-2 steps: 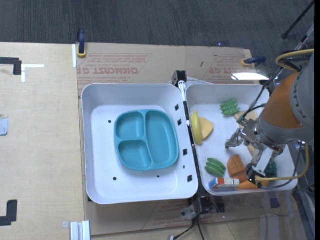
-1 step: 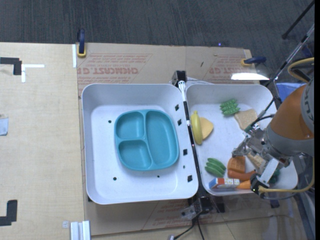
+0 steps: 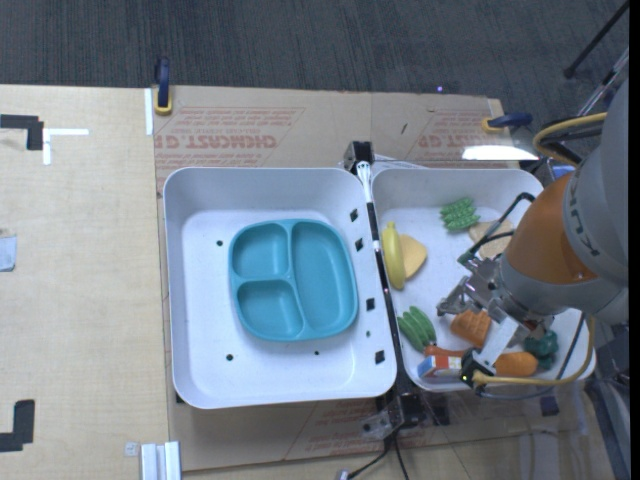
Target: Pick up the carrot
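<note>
The carrot [image 3: 516,364], orange with a dark green top, lies along the front edge of the right bin [image 3: 430,190]. My gripper [image 3: 472,303] hangs low over that bin's front right part, just left of and behind the carrot. A ridged orange item [image 3: 470,326] lies directly below the gripper. The grey arm with its orange band [image 3: 545,248] hides the bin's right side.
The right bin also holds a green pea pod [image 3: 459,213], a yellow banana [image 3: 393,253], a green vegetable [image 3: 417,325], and a small red and white item [image 3: 440,364]. The left bin [image 3: 190,268] holds a teal divided plate [image 3: 293,279].
</note>
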Controlling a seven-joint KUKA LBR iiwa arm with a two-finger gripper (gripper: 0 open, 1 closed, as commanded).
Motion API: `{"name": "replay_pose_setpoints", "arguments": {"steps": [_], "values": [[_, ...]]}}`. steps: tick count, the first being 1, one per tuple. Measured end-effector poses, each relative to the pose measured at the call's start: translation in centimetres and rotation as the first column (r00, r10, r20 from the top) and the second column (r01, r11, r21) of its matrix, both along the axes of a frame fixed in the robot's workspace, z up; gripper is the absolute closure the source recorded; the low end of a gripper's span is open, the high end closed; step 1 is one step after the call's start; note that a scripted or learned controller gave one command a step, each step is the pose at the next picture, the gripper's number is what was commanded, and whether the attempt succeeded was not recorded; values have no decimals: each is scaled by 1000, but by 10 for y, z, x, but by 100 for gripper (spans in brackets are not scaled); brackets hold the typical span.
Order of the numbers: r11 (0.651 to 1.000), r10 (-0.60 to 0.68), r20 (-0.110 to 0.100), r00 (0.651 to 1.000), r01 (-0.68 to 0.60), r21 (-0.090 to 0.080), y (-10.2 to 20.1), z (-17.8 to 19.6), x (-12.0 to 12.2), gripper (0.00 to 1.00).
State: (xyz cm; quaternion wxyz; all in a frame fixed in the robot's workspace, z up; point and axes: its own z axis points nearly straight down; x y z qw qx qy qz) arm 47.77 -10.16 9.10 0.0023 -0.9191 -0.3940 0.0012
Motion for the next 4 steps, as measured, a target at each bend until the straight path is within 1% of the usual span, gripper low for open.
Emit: {"name": "replay_pose_setpoints", "arguments": {"steps": [1, 2, 3, 4], "values": [[1000, -1, -2, 1000, 1, 1, -1, 8, 1, 100], [1000, 1, -5, 1000, -1, 2, -1, 16, 1, 100], [966, -260, 0, 966, 260, -4, 96, 100, 1, 100], [991, 132, 2, 991, -132, -5, 31, 177, 1, 100]]}}
